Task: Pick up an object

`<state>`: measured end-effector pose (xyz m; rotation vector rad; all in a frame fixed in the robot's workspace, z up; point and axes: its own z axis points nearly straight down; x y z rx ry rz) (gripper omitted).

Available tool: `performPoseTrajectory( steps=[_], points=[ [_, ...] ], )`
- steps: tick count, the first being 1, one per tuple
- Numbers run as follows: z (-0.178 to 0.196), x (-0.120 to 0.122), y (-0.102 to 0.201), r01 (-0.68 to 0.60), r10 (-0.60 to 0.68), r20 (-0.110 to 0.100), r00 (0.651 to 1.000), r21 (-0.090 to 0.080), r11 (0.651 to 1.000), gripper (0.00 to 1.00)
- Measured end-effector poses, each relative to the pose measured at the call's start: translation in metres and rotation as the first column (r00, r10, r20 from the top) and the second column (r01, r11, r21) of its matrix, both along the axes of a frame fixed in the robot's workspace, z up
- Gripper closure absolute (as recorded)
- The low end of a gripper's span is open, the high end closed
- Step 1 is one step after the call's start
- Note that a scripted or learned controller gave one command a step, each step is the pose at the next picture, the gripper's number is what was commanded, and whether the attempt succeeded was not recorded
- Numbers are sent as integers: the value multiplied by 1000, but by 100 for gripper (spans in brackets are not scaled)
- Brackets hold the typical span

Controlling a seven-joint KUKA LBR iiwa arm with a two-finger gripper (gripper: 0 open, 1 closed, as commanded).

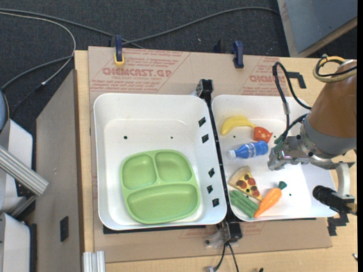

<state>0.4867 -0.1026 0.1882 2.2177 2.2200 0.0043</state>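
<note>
The right bin [295, 209] holds a yellow banana [235, 123], a red strawberry-like piece [262, 133], a blue bottle [248, 150] lying on its side, a pizza slice [246, 182], an orange carrot [268, 200] and a green vegetable piece [243, 203]. My gripper [279, 157] hangs over the right bin, just right of the blue bottle and below the red piece. Nothing shows between its fingers.
The left bin [108, 169] holds a green divided plate [160, 185]. Black clips line the wall between the bins [211, 152]. The orange-banded arm [334, 112] covers the right bin's far right side. Cables run above the bins.
</note>
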Motion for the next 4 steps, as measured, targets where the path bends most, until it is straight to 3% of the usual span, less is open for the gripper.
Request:
performPoseTrajectory(
  steps=[1,4],
  points=[
    [54,2,0,-1,1,3,1000,-1,1000,100],
    [31,91,148,-5,5,-2,1000,2,1000,100]
  ],
)
